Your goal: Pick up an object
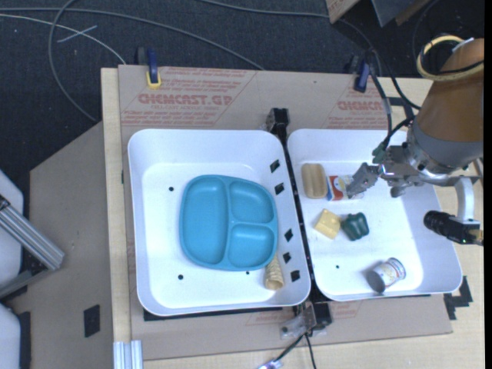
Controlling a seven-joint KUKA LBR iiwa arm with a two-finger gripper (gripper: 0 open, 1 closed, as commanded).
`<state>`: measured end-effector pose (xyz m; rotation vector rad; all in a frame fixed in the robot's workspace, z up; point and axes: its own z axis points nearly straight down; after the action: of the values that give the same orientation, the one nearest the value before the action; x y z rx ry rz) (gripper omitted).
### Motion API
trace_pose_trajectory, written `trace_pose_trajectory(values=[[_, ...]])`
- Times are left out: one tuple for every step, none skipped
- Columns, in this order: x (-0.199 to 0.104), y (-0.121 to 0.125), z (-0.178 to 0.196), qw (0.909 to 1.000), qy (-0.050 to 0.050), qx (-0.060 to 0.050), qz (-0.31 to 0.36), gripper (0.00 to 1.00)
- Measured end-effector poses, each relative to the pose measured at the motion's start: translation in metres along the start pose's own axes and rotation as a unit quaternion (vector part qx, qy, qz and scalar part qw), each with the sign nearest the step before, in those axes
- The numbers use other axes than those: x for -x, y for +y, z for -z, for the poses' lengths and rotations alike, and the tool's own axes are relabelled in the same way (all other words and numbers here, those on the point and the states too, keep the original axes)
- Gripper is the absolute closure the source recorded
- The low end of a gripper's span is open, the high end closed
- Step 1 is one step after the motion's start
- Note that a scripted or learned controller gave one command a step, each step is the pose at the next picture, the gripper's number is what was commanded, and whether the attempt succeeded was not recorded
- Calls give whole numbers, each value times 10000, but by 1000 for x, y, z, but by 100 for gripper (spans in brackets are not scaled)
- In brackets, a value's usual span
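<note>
My gripper (360, 183) hangs over the upper middle of the right bin (430, 283), with the grey and orange arm reaching in from the right. Just left of its tip lies a small red and white item (335, 186), partly hidden by it. Beside that item sits a tan bread-like piece (313, 181). Lower down are a yellow block (328, 224) and a dark green pepper-like object (355, 226), touching each other. A silver can (387, 274) lies on its side near the bin's front.
The left bin (146, 206) holds a blue divided plate (228, 221) and a tan cork-like piece (274, 275) at its front right corner. A black divider (288, 198) with clips runs between the bins. Cables trail across the floor behind the bench.
</note>
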<state>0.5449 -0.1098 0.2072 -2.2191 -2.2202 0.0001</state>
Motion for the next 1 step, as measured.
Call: trace_pose_trajectory(values=[[-2,0,-61,10000,2,-12,-4,0]])
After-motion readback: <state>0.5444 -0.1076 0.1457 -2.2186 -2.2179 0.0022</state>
